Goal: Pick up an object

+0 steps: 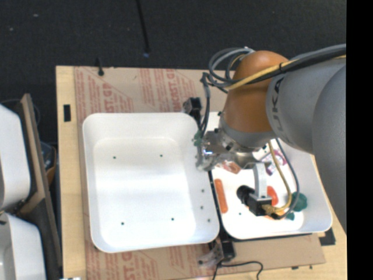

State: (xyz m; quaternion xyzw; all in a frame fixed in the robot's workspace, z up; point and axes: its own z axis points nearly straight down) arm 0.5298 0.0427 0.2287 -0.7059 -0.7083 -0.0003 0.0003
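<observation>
My gripper [217, 154] hangs under the orange wrist band, low over the back left part of the right bin [317, 220], close to the wall shared with the left bin. An orange-red stick [220, 195] lies in the right bin just in front of the gripper, along the left wall. A small brownish piece [232, 168] sits right beside the gripper. A teal object [299, 202] lies at the front right, and a purple piece [270, 169] peeks out under the arm. The arm hides much of this bin.
The left bin [145, 179] is a wide white tray on the cardboard-covered bench [134, 92]. The arm's grey body [309, 109] covers the right bin's back and right side. A small red-orange bit [271, 193] lies near the cable.
</observation>
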